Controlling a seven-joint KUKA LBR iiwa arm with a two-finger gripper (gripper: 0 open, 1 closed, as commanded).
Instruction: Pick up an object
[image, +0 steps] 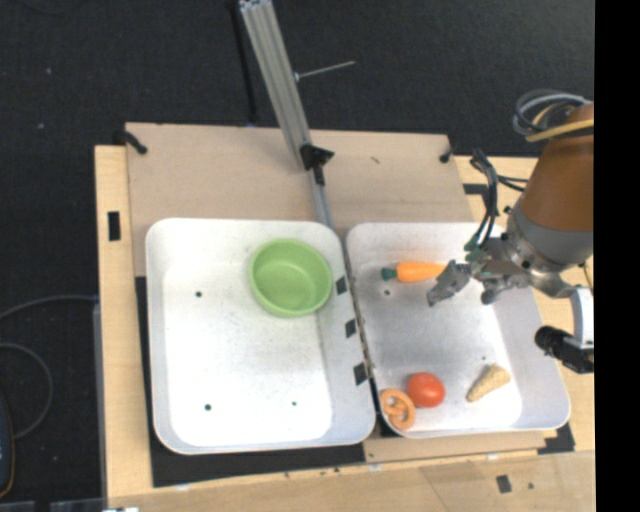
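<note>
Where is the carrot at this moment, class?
The carrot lies in the right-hand bin, near its upper left corner. The gripper is just to its right, and the green bowl sits across the divide in the left-hand bin.

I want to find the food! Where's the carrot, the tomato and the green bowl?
carrot (420, 270), camera view, middle of its orange body.
tomato (427, 389), camera view, centre of its red top.
green bowl (291, 277), camera view, inside bottom of the bowl.

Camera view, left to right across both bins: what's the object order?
Green bowl in the left bin → pretzel → carrot and tomato, about level with each other → gripper → wedge-shaped piece, all over the right bin.
</note>
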